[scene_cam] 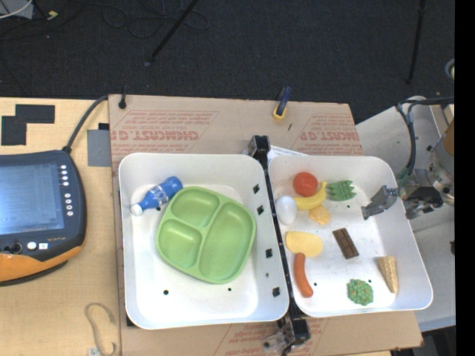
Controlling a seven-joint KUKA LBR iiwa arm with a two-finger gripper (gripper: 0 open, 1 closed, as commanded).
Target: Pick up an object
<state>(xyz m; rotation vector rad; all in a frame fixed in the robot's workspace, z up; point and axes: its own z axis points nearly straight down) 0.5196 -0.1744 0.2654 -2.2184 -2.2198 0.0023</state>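
My gripper (pixel 395 202) hangs over the right edge of the right bin (pixel 401 288), open, with bare bin floor showing between its fingers. Nothing is held. Toy foods lie in this bin. A red tomato (pixel 305 182), a yellow banana (pixel 312 197) and a green leafy piece (pixel 341 190) lie at the back, left of the gripper. A brown chocolate bar (pixel 344 243) lies mid-bin, an ice cream cone (pixel 388 273) and broccoli (pixel 361 292) at the front right. A white egg (pixel 286 210), a yellow piece (pixel 303 242) and a red sausage (pixel 302 274) lie along the left wall.
The left bin (pixel 141 288) holds a green divided plate (pixel 207 233) and a blue bottle (pixel 156 195) at its back left. A small orange piece (pixel 320 215) lies beside the banana. A tablet-like pendant (pixel 35 202) rests on the bench at far left.
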